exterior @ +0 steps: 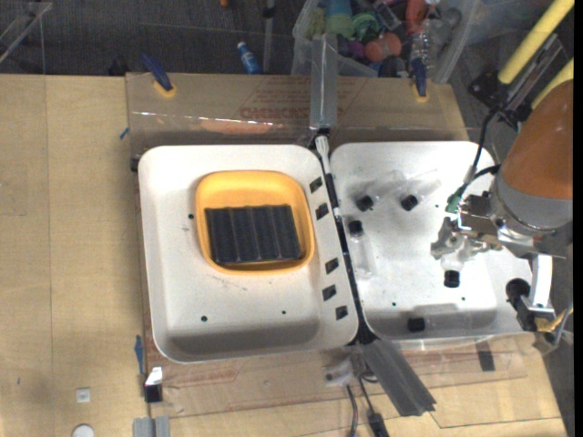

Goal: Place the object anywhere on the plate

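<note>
At the bottom of the frame the wooden bench lies bare to the left of the bins, with wide open room there. Above that, the left bin shows a broad strip of white floor along its lower rim and down its left side.

The plate, orange-yellow with rounded corners, sits in the upper middle of that bin. The black ridged slab lies flat on it, inside the raised rim, its lower edge close to the plate's lower lip.

A dark divider with small black tabs runs between the two bins.

My gripper hangs over the right side of the right bin, near its right wall. I cannot tell whether it is open or closed. My arm comes in from the right edge of the frame.

Small black pieces lie scattered across the right bin's floor, leaving a bare patch in its lower middle.

Beyond the bins, a brown sheet carries faint reddish writing that I cannot read. At the top stands a clear tub of colourful toys.
</note>
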`<state>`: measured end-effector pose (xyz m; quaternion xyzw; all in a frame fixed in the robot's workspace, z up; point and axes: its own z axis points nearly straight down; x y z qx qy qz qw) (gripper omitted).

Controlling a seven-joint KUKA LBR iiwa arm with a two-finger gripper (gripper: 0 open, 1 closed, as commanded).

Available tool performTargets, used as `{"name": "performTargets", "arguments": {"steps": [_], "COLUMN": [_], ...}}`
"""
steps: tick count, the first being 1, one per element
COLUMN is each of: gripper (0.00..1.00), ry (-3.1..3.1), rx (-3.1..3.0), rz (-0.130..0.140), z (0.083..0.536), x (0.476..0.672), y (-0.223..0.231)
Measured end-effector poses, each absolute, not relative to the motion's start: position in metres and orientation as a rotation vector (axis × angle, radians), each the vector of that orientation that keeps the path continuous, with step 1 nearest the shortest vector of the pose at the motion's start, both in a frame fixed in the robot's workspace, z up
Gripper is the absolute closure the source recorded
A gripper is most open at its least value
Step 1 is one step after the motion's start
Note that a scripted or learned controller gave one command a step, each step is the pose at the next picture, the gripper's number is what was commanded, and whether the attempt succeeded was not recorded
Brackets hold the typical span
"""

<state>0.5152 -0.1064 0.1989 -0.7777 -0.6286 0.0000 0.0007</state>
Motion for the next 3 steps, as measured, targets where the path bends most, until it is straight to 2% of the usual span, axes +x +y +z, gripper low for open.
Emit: {"name": "performTargets", "arguments": {"steps": [1, 2, 3], "gripper": [1.0, 1.0, 1.0], "ry": [-2.092, -2.228, -2.261], "rx": [-2.344, -2.217, -2.183], "rz": [0.001, 0.0, 0.0], "z": [0.19, 0.184, 0.185], "x": [0.576, 0.629, 0.667], "y": [-0.095, -0.076, -0.056]}}
